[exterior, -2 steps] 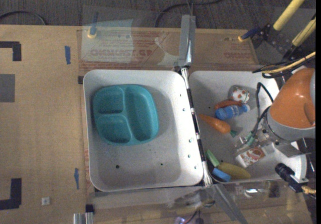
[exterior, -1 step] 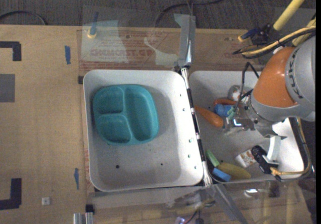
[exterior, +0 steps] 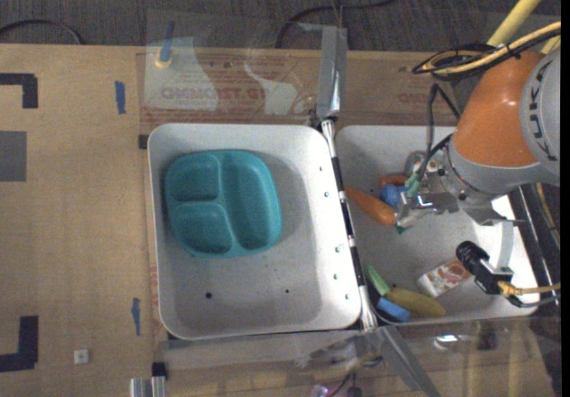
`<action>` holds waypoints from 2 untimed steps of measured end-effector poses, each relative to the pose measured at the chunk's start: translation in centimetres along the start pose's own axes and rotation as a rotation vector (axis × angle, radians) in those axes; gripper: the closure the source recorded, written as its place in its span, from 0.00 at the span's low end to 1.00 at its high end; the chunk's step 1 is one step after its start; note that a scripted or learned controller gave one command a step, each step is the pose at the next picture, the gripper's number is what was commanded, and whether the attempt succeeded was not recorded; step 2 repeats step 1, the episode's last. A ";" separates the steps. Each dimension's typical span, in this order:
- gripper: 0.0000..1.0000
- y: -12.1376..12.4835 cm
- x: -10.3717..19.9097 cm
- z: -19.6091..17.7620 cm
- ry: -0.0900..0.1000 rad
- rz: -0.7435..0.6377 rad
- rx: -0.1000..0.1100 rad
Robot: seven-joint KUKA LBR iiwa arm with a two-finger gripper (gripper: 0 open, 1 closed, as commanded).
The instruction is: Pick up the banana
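gripper hangs by the carrot (jaw state unclear), banana well apart.

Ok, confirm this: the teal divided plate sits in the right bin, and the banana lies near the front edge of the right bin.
Not quite. The camera view shows the teal divided plate in the left bin, not the right one. The rest stands: the banana lies near the front edge of the right bin.

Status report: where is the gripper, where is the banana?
Gripper over right bin, beside carrot. Banana at bin's near edge, apart from gripper, untouched.
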State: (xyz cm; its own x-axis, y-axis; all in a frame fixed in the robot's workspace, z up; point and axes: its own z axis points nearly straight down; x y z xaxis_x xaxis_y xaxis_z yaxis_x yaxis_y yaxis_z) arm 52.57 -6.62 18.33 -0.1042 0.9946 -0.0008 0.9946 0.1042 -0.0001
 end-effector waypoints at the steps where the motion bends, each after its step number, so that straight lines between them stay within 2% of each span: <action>1: 1.00 5.9 -3.9 9.4 0.000 0.547 -0.001; 2: 1.00 5.9 -3.9 9.4 0.000 0.547 -0.001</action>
